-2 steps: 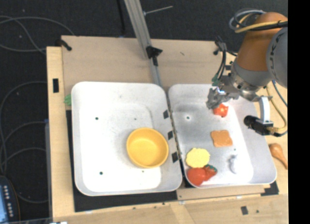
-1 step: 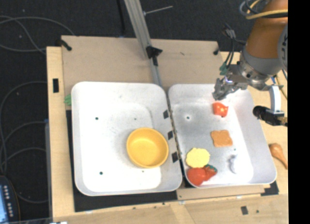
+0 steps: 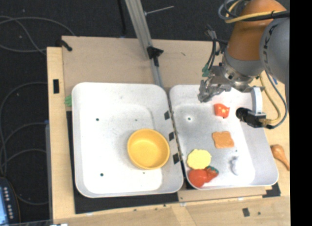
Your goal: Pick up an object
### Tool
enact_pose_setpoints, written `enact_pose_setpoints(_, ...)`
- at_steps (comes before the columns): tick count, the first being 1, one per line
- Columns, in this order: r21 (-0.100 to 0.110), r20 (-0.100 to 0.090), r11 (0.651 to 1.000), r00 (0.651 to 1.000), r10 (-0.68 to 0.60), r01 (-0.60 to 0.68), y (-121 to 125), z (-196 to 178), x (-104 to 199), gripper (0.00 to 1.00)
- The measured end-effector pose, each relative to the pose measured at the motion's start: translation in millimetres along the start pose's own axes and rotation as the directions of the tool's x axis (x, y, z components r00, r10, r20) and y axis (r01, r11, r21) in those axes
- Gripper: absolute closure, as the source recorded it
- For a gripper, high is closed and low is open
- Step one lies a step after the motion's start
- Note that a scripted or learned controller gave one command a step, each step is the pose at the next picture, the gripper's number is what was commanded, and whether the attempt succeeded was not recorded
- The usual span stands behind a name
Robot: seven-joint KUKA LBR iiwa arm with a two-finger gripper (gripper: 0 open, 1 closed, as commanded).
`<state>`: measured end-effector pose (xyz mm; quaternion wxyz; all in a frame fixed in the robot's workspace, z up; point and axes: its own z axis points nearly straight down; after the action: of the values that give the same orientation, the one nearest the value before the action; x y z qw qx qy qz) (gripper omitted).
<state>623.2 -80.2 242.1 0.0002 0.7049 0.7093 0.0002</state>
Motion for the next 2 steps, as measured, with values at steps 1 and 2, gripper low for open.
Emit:
enact_pose_setpoints(1,-0.002,-0.002,1.000,1.000,-0.002,0.002,6.3,-9.7,49.0,1.00)
enact_pose_setpoints(2,0.001,-0.001,1.000,1.000,-0.001,0.001,5.1,-4.6,104.6,1.00)
